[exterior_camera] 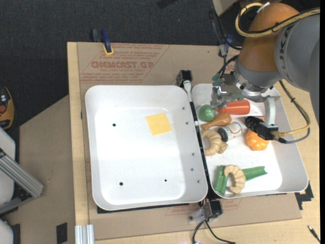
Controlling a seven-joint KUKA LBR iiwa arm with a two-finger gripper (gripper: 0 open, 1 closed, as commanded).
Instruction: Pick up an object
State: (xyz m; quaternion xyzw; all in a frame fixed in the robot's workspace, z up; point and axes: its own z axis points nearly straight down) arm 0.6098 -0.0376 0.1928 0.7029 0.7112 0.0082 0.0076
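Note:
My gripper (pixel 222 94) hangs low over the far end of the right bin (pixel 292 169). Just beneath and beside it lies a red-orange carrot-like piece (pixel 237 107). A green ball (pixel 206 112) and a tan drumstick (pixel 219 120) lie just in front of it, against the bin's left wall. I see nothing lifted off the bin floor.
Further forward in the right bin lie a croissant (pixel 215 142), a small white can (pixel 233 129), an orange pepper (pixel 256 141), a green vegetable (pixel 254 173), a pale ring-shaped pastry (pixel 235 179) and a green cylinder (pixel 220 181). A yellow cheese slice (pixel 159 123) lies in the left bin (pixel 101 151).

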